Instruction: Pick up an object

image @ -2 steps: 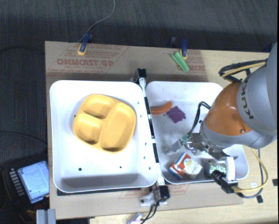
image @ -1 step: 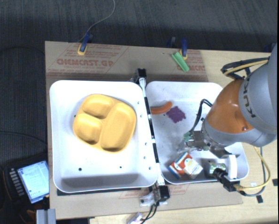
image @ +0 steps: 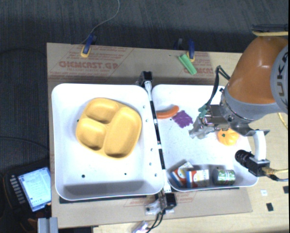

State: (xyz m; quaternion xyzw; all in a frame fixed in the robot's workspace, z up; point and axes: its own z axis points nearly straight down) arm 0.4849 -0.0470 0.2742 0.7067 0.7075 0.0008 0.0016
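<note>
Nearest the camera, at the near edge of the right bin, a red-and-white carton and a green can lie side by side, long axes running left to right. Farther in, an orange sausage-shaped piece lies near the bin's left wall, long axis left-right and tilted slightly far at its right end, with a purple object just beside it. An orange-yellow toy sits right of the gripper. The gripper hangs over bare bin floor with nothing visible between its fingers; their spread cannot be judged. The left bin holds a large yellow moulded shape.
</note>
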